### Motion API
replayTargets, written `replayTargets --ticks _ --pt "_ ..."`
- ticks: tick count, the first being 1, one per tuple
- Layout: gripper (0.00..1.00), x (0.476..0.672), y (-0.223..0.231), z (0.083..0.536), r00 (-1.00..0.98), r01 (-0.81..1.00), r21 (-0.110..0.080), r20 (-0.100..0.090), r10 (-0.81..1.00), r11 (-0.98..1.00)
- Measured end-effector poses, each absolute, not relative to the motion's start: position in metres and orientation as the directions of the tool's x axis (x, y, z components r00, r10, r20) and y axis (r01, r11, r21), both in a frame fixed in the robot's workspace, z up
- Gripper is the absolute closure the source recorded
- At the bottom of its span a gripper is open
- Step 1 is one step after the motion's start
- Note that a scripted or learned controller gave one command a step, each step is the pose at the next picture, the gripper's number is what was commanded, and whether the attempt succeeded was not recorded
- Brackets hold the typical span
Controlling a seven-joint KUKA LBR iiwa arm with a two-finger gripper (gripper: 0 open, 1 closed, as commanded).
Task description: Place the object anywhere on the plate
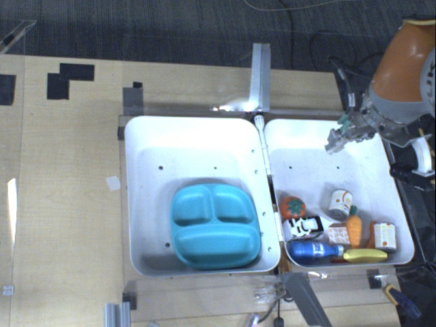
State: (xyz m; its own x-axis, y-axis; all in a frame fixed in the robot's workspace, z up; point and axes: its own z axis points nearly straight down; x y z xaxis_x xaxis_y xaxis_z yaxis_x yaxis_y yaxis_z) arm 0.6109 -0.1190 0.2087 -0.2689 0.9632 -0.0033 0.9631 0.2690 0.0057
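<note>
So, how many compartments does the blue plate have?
3. The blue plate in the left bin has two smaller compartments side by side at its far end and one wide compartment across its near end.

Lighting even and bright; picture soft, low resolution.
Diffuse overhead light fell on both white bins (204, 131), which read near overexposed along their floors. A soft shadow lay beside the blue plate (216, 225). Glare marked the metal post (261, 80). Small items at the right bin's near edge were blurred; labels unreadable.
</note>
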Motion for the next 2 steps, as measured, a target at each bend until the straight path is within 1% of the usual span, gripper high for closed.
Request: replayTargets --ticks 1,2 --pt "1.0 0.56 -0.037 0.271 -0.14 0.99 0.007 -0.001 0.99 0.14" --pt "1.0 0.521 -0.005 0.216 -0.233 0.972 0.004 -0.001 0.972 0.233"
